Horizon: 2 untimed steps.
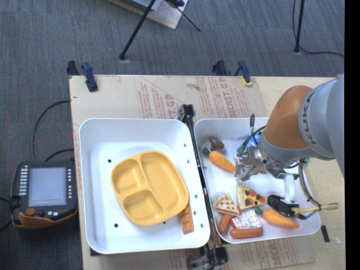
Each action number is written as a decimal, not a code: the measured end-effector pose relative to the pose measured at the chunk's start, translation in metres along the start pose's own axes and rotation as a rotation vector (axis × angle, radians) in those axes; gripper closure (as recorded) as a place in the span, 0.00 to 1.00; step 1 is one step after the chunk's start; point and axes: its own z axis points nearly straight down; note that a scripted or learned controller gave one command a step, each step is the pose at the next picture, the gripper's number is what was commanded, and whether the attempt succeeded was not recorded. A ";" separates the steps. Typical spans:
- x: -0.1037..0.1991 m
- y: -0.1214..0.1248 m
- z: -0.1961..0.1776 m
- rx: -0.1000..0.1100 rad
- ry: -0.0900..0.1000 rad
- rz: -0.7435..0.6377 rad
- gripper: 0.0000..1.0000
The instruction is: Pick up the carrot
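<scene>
Orange carrot (221, 161) lies in the right bin (313, 229) near its left wall, just left of my gripper (248, 170), which hangs low over the bin floor, its opening impossible for me to judge, nothing visibly held.

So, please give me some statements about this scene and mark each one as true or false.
1. The yellow divided plate lies in the left bin. True.
2. Two carrots are in the right bin. True: one carrot near its left side, another carrot near its lower right corner.
3. The pizza slice lies on the yellow plate. False: it is in the right bin.
4. The gripper hangs over the left bin. False: it is over the right bin.
5. A pendant with a screen sits left of the bench. True.
</scene>
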 end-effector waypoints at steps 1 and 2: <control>0.023 -0.026 0.009 -0.006 0.000 0.237 1.00; 0.122 -0.026 -0.090 -0.005 -0.002 0.496 1.00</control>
